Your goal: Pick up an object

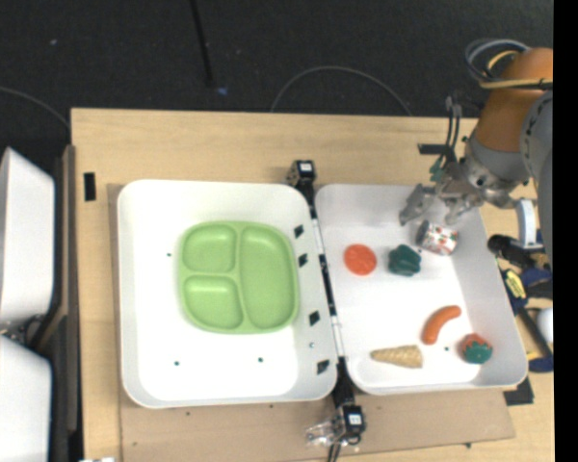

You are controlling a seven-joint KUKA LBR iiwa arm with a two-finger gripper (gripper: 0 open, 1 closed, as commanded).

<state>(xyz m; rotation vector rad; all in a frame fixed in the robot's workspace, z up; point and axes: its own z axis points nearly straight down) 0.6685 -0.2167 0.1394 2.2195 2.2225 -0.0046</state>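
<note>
Could not tell claw state of gripper (433,225) at 1 o'clock in right bin (385,318); judged liable to miss teal piece (404,260), apart at its 7 o'clock.

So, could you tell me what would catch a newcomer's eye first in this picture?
Probably the bright green divided plate, alone in the middle of the left bin. Next, the small colourful items scattered in the right bin: an orange-red disc, a dark green lump, an orange sausage shape and a tan cone. The arm's claw hangs over that bin's upper right corner.
</note>
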